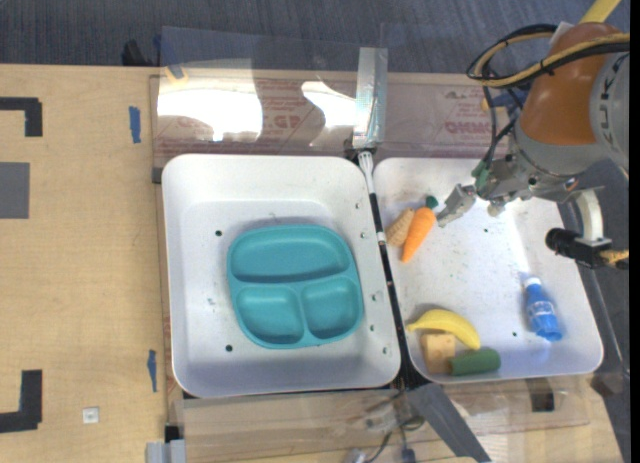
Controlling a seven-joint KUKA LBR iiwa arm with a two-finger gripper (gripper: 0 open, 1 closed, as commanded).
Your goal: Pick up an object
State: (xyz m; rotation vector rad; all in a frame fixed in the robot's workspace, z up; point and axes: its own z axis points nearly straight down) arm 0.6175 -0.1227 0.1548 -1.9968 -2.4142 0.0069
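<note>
Gripper (452,205) tips blurred beside carrot (417,232).

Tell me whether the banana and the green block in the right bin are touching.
Cannot tell. In the camera view the banana lies just above the green block, with a tan block beside them; no plain contact or gap shows.

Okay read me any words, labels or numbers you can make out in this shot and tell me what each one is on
Red print on the clear wall behind the bins: mirrored and blurred, not readable.
Blue bottle: white label, too small to read.
Small square marker on the bench: too small to read.
No text seen on the carrot, banana or teal tray.
</note>
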